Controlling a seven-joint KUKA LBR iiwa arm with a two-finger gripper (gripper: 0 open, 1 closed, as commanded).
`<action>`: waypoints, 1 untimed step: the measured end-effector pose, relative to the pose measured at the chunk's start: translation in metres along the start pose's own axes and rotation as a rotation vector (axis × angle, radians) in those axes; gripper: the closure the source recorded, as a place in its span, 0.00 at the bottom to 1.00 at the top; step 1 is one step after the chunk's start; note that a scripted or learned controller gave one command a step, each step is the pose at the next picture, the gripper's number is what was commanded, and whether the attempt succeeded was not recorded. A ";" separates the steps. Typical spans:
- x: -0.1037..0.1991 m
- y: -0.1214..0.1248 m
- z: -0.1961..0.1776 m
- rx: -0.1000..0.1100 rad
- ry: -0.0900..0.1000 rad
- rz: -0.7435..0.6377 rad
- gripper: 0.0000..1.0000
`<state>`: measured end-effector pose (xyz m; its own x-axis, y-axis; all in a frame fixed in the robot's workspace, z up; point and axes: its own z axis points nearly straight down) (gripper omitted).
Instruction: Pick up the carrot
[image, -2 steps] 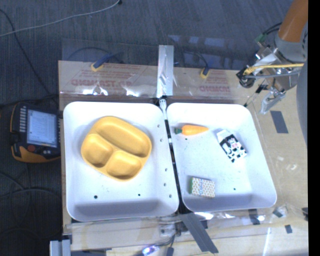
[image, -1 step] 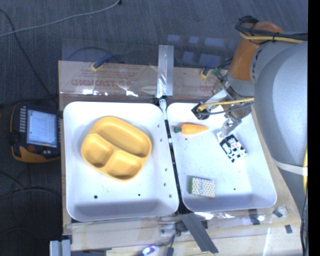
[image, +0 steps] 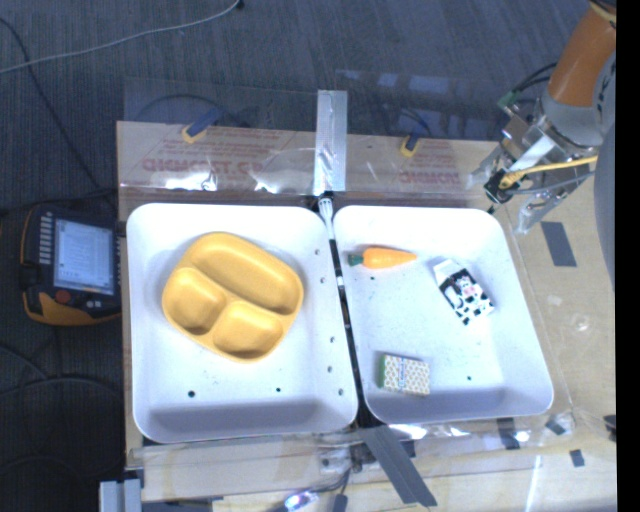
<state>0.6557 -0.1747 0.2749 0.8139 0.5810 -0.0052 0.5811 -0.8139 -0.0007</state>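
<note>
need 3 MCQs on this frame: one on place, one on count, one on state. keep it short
1. The carrot lies in:
A. the left bin
B. the right bin
C. the yellow tray

2. Things in the right bin:
A. one
B. three
C. five

3. The gripper is:
A. above the bin's far right corner, off the carrot
B. touching the carrot
C. over the left bin

Answers:
1 B: it lies near that bin's far left side.
2 B: carrot, black-and-white box, patterned block.
3 A: bare bin floor separates it from the carrot.

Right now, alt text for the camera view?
A small orange carrot with a green stem end lies near the far left of the right white bin, with the arm's hand above the bin's far right corner. The left white bin holds a yellow three-compartment plate.
</note>
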 end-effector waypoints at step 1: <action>-0.042 0.031 -0.158 -0.002 0.001 -0.067 0.00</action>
<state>0.6401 -0.2236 0.4334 0.7734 0.6339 -0.0042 0.6339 -0.7734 0.0010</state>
